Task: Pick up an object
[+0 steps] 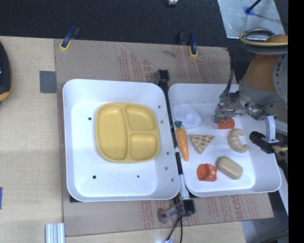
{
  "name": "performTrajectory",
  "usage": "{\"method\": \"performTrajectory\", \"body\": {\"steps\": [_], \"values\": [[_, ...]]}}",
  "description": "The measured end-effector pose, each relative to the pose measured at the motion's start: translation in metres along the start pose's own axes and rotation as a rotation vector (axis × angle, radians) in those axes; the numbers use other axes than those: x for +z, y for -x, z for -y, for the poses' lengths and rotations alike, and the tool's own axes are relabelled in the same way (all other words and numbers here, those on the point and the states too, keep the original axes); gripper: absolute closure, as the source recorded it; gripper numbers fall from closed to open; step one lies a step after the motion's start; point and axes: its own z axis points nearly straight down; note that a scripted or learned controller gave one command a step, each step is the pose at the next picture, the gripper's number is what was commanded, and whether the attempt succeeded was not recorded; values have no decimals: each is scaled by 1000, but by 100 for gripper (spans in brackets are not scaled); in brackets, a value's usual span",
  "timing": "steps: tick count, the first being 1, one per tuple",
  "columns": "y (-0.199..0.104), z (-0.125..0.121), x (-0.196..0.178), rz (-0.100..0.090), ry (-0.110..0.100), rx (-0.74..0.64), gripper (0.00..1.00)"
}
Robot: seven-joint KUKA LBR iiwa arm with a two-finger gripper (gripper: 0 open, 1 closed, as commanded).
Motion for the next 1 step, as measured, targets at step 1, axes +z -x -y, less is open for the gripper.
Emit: {"method": "performTrajectory", "body": {"steps": [1], "values": [[5, 49, -41, -2, -2, 4, 100]]}}
